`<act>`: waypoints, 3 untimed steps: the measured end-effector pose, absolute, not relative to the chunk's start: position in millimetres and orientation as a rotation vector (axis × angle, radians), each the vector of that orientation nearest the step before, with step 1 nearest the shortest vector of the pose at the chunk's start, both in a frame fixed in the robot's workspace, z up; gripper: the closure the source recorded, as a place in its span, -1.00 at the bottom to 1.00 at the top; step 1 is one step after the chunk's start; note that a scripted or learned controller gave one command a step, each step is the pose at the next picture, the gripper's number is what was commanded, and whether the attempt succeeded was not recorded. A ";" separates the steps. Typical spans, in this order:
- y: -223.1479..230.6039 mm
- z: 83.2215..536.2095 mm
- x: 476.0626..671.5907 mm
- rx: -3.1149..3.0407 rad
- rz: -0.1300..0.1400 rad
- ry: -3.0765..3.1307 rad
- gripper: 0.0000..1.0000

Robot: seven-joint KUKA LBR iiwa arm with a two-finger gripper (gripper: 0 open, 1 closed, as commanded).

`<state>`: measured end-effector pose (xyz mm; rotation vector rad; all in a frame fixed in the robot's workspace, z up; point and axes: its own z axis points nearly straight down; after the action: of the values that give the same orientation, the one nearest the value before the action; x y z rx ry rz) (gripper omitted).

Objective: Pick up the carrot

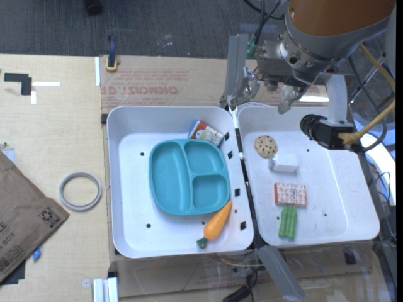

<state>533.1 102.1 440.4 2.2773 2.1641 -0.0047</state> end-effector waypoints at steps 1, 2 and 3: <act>118.1 439.9 623.8 2.166 -0.007 2.276 -1.00; 110.0 440.5 634.5 2.160 -0.004 2.279 -1.00; 209.6 440.0 633.5 2.128 -0.004 2.311 -1.00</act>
<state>633.5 209.6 440.0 2.1279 2.3114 -0.0038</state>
